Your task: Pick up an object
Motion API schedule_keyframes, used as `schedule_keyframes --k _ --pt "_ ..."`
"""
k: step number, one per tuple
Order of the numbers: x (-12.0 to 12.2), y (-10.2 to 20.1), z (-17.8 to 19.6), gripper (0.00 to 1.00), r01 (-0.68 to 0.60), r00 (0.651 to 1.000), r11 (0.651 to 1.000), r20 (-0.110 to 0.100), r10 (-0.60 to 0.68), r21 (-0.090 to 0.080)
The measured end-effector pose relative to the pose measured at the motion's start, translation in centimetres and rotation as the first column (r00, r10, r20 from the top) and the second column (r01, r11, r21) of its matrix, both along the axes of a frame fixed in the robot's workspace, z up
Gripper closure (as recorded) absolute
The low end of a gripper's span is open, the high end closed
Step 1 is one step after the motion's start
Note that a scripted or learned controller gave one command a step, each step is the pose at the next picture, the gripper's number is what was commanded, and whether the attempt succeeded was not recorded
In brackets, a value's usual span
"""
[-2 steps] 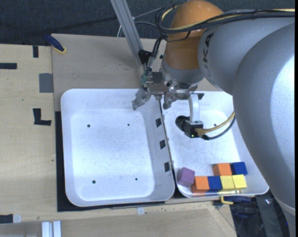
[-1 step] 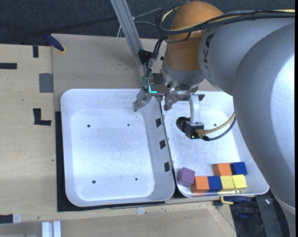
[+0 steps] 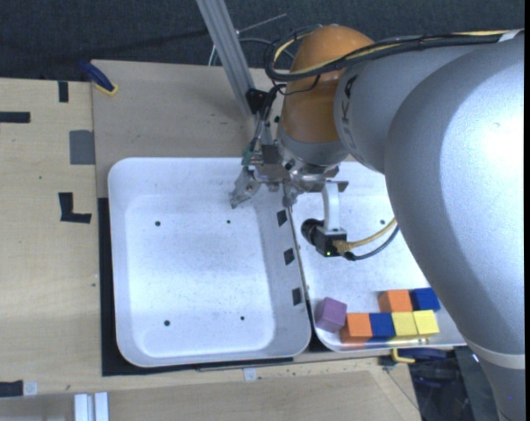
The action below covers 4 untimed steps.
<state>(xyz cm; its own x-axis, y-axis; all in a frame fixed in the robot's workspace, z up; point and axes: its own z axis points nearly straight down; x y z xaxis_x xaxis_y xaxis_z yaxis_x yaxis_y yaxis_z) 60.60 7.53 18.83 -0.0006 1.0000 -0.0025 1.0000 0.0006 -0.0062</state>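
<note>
Gripper (image 3: 263, 187) over left bin (image 3: 125, 182) far edge, jaw state unclear | blocks (image 3: 392, 316) right-near | swing right, drop square on one block

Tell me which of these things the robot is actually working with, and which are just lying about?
Part of the job:
claw
purple block
orange blocks
blue blocks
yellow blocks
right bin
left bin

Just lying about:
black tape marks
blue-and-yellow clamp
</note>
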Motion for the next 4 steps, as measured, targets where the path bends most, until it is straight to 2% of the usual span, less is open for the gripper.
schedule_keyframes --k 1,2,3,4 --pt "-8.1 0.0 1.7 0.0 0.0 1.0 1.0 0.0 0.0 0.002" --pt "-7.8 0.0 2.6 1.0 -0.001 1.0 1.0 0.002 0.001 0.002" --pt "-10.9 -2.4 0.2 1.0 0.002 1.0 1.0 -0.001 -0.002 0.001" --pt "-7.1 2.5 0.3 1.0 -0.005 1.0 1.0 0.006 0.005 0.004"
